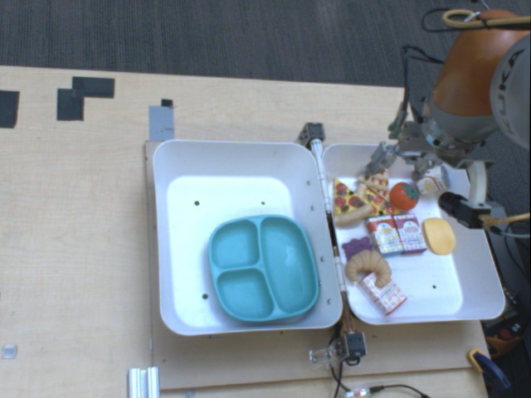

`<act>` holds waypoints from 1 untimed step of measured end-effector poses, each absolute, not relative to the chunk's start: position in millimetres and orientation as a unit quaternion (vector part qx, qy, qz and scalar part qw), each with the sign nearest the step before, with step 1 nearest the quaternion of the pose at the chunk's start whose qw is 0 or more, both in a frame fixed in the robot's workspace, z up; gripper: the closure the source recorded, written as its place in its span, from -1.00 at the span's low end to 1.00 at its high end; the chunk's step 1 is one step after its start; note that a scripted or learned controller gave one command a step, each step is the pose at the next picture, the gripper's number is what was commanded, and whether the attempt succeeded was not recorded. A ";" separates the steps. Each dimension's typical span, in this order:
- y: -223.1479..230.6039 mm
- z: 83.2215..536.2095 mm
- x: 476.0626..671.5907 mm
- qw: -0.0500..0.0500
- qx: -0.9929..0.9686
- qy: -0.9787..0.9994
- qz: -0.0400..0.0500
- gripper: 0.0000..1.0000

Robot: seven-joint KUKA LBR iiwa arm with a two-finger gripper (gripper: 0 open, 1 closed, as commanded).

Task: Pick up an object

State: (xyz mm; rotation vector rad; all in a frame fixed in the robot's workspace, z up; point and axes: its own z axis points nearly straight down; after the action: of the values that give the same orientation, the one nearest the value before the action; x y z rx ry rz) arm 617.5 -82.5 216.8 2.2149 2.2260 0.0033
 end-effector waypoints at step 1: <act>-100.5 109.2 635.4 0.001 0.706 0.708 0.001 -1.00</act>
State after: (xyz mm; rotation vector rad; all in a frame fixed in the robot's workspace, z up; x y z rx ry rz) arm 635.4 -100.5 109.2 2.2173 2.2228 0.0029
